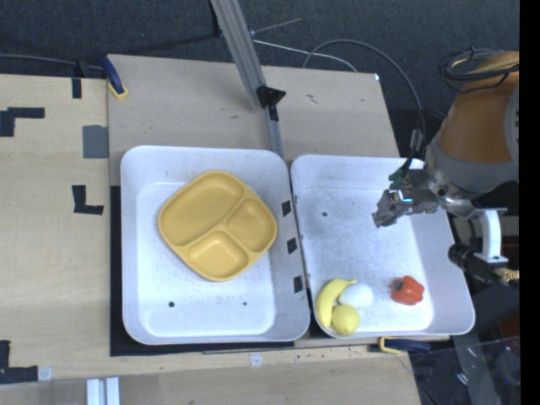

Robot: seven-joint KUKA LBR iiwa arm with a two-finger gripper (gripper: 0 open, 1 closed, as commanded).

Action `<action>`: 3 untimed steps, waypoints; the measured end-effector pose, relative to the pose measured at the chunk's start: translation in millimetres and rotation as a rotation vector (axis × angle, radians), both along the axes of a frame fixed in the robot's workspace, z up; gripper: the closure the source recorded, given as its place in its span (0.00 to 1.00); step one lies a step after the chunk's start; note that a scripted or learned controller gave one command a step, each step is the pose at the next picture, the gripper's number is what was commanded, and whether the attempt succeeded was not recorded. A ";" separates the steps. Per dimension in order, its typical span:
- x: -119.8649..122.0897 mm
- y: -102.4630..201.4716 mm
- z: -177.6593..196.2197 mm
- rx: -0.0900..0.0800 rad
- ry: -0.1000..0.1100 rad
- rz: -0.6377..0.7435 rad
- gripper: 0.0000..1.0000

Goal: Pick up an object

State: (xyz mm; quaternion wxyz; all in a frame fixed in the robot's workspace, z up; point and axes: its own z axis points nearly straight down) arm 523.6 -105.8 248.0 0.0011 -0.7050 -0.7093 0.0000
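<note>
My gripper hangs over the right bin, near its right middle, with nothing visibly between its fingers. Below it, near the bin's front edge, lies a red pepper-like object. At the front left corner of that bin sit a yellow banana, a white egg-shaped object and a yellow lemon, all bunched together. The gripper is well above and apart from all of them in the view.
The left bin holds a yellow divided plate. A grey metal pole slants in from the top toward the seam between the bins. The arm's orange and grey body fills the right side.
</note>
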 end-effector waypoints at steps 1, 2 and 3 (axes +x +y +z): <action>16.2 61.0 1.1 0.001 -0.001 0.002 1.00; 26.4 107.8 -13.2 -0.001 0.002 0.000 1.00; 37.6 158.2 -25.1 -0.001 0.001 0.001 1.00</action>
